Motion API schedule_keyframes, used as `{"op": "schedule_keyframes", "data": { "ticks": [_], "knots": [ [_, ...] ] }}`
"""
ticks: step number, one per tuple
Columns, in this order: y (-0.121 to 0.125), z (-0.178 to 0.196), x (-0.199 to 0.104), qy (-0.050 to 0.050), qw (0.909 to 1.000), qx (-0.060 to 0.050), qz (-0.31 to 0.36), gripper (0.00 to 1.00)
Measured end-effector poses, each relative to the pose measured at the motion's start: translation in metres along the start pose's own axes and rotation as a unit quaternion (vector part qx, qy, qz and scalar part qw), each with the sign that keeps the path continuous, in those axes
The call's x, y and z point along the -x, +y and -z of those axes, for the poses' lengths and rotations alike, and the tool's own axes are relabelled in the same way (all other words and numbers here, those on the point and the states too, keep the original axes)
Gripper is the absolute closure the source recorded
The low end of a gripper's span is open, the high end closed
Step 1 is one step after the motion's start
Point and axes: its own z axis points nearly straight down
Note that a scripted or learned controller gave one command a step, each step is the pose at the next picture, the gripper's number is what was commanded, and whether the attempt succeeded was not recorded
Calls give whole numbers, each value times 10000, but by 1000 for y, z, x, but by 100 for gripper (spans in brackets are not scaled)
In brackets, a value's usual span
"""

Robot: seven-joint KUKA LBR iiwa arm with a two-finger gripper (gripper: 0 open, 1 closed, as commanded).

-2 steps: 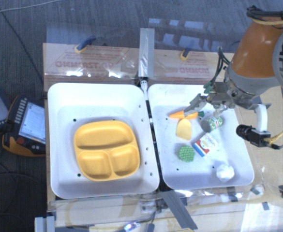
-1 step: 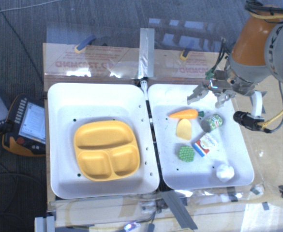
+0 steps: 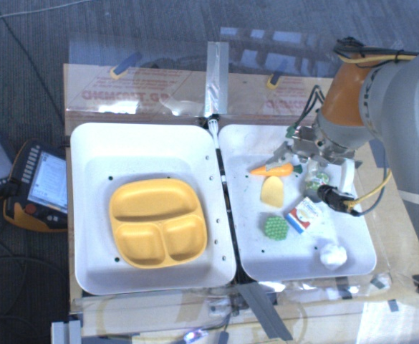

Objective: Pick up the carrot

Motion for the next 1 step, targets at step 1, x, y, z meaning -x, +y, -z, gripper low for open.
{"op": "schedule_keyframes", "data": {
  "ticks": [1],
  "knots": [
    [22,-39,-1,15,9995,58,-307,0]
  ]
}}
